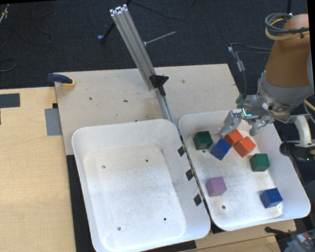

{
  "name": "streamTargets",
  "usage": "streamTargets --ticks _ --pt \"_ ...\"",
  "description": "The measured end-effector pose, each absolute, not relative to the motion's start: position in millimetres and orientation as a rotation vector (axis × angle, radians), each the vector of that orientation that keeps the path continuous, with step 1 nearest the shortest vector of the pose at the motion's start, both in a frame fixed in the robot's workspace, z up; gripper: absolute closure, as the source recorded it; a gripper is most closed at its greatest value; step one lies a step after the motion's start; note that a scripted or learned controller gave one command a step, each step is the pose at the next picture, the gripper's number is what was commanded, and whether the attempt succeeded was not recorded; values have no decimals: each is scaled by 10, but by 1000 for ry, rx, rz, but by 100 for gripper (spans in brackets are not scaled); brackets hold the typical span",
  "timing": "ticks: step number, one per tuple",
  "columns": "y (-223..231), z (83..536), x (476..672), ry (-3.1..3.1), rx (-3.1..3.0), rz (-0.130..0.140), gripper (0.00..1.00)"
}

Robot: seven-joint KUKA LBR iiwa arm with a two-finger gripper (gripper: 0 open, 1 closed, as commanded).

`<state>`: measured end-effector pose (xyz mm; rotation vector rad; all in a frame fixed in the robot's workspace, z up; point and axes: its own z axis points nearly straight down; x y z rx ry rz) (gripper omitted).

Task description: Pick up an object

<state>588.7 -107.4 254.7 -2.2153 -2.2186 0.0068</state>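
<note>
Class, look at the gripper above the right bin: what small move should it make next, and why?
Probably lower straight down: the gripper hovers open above the orange block, which touches the blue cube in the right white bin, and nothing sits between its jaws.

Seven small cubes lie in the right-hand bin [296, 204]: a green cube [202, 140], a blue cube [220, 149] touching two orange cubes [239, 141], another green cube [259, 162], a purple cube [216, 186], and a second blue cube [270, 198] near the front corner.
</note>
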Motion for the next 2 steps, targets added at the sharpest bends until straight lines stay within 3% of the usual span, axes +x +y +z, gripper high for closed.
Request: streamTargets --ticks 1,2 --pt "-1082 2569 5894 -2219 -2220 2 0" --pt "-1023 2110 5891 -2213 -2220 8 0"
